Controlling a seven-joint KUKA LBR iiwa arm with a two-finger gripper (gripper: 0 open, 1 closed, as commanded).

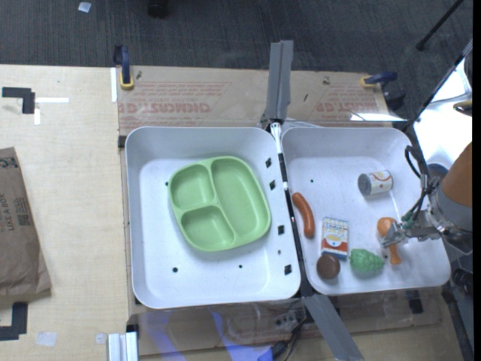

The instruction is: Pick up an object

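Note:
The right bin (331,145) holds a silver can (375,182) lying on its side, a reddish sausage (304,213), a small orange-and-white box (335,237), a brown round piece (328,266), a green lumpy toy (366,262) and an orange carrot-like piece (387,227). My gripper (396,236) reaches in from the right and sits low, directly over the orange piece, covering its middle. Orange shows on both sides of the gripper tip. Nothing is visibly lifted off the bin floor.
The left bin (150,201) carries a green divided plate (219,201). A grey divider bar (279,81) runs between the bins at the back. A brown paper bag (19,224) lies on the bench at far left. The arm's cables (417,171) hang over the right bin's right wall.

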